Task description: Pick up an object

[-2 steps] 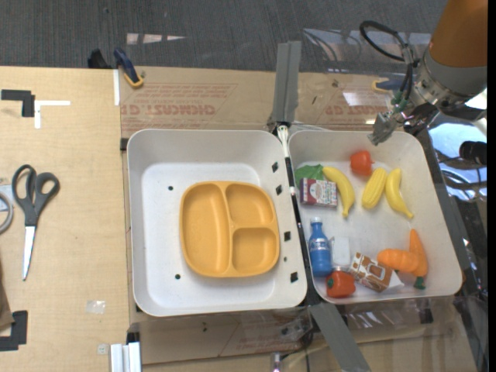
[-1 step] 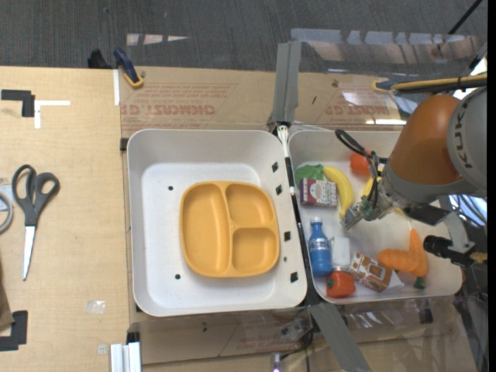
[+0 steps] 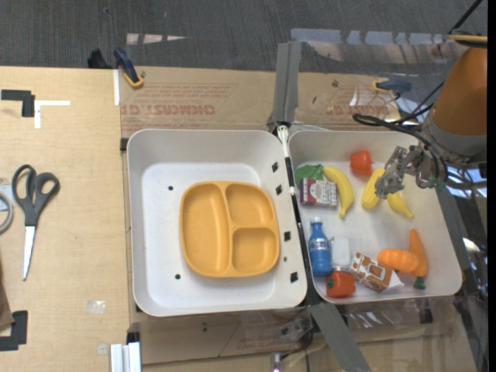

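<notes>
Nearest the camera, along the right white plastic bin's front edge, lie a red tomato, a small printed carton and orange carrots, with a blue bottle just behind. Beyond them, the end effector hovers over a yellow banana; whether its fingers are apart cannot be told. Another banana lies to the left. Left, a yellow divided plate sits in the second bin. Black-handled scissors rest on the tabletop.
</notes>
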Robot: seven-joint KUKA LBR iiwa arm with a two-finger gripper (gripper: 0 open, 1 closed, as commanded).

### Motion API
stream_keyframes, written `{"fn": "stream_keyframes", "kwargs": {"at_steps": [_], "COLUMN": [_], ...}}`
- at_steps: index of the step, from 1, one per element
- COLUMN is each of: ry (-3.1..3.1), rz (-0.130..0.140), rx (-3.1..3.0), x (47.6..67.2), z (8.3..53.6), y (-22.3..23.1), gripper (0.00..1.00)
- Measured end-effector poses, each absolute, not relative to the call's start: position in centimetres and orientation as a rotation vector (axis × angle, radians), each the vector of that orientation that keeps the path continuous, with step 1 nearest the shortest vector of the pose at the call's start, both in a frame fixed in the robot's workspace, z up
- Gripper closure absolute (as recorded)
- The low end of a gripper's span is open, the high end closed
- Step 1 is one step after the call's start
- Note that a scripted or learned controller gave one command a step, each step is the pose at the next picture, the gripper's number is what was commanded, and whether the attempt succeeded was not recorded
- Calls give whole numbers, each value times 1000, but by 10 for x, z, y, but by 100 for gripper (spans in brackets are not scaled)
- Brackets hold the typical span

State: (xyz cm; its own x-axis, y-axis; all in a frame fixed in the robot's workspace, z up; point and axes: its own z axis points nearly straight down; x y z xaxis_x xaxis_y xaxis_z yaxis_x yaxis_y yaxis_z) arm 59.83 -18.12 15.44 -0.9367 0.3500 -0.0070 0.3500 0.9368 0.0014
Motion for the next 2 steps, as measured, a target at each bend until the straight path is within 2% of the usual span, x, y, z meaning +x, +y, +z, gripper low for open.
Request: {"fn": "stream_keyframes", "kwargs": {"at_steps": [1,2], "ry": [3090,2961], "rz": [2,-1], "rx": [552,1039], "x": [544,605], "z": [93,93], "y": [-163,-112], "gripper": [100,100]}}
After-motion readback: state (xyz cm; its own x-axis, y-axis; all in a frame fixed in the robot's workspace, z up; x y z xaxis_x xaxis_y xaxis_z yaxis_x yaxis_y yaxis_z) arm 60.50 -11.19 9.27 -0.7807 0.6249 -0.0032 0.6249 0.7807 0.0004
